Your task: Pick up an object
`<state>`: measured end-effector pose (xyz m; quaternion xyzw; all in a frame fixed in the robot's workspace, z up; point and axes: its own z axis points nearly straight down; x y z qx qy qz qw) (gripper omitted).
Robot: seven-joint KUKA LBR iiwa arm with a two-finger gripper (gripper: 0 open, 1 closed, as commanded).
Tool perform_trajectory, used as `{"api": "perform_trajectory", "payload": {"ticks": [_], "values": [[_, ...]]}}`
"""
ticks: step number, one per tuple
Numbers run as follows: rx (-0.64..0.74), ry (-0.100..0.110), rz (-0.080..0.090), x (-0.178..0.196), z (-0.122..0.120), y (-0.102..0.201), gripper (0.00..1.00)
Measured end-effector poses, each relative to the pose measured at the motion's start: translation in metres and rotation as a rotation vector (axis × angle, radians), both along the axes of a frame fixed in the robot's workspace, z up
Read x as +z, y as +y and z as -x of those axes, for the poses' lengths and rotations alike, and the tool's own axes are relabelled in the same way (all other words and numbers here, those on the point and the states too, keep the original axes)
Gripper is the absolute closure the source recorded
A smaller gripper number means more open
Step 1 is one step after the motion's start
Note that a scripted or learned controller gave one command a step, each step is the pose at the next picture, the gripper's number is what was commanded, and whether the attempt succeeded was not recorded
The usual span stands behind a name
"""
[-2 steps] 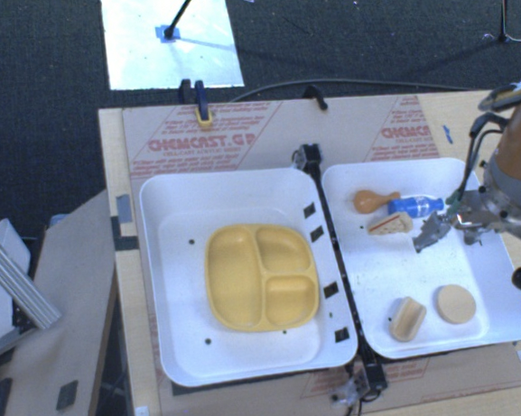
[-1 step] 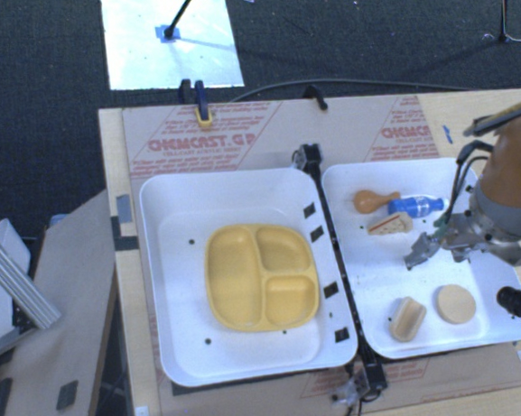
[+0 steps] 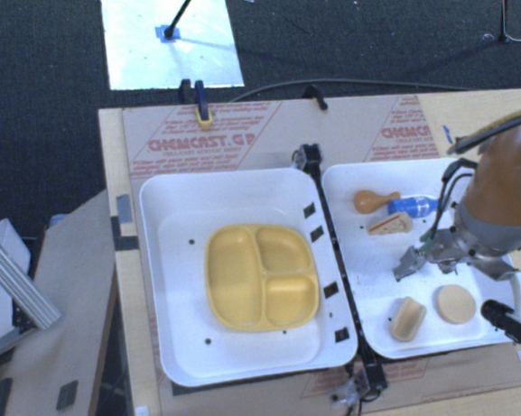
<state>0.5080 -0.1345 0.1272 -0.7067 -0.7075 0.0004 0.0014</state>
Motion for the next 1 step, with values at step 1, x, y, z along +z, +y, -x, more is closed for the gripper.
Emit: {"api": "perform_trajectory", "payload": {"ticks": [1], "values": [[0.001,-0.006,0.002,0.0129,-0.0015,-0.0008,1.00]]}}
